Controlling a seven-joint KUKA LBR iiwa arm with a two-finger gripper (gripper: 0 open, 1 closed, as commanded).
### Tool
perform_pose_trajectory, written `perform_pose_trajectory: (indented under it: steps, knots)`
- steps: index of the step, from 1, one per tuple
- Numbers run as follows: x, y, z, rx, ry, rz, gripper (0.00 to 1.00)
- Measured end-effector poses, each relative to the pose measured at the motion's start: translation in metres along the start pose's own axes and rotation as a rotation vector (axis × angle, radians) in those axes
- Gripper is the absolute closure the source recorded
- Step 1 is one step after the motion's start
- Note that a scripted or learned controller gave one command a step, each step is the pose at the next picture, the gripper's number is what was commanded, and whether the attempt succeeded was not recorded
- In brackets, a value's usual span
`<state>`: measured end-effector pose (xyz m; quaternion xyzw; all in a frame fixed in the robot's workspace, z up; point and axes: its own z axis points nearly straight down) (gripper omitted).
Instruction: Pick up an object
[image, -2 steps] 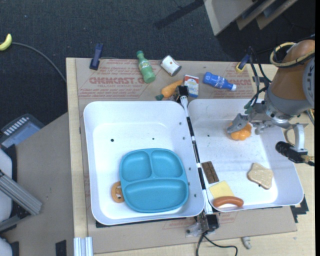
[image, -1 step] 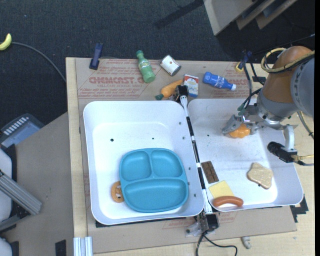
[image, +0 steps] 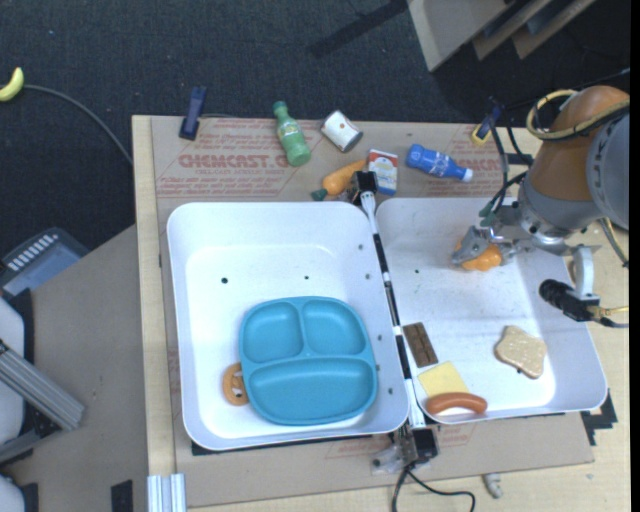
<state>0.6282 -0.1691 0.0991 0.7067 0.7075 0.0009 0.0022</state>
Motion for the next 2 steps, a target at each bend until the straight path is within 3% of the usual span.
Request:
perform_pose_trajectory:
  steps: [1,2]
  knots:
    - [0.09,0.033,-0.087,0.002,0.003,-0.001,1.0]
    - [0.123,-0.001,-0.086,0.006,0.003,0.0,1.0]
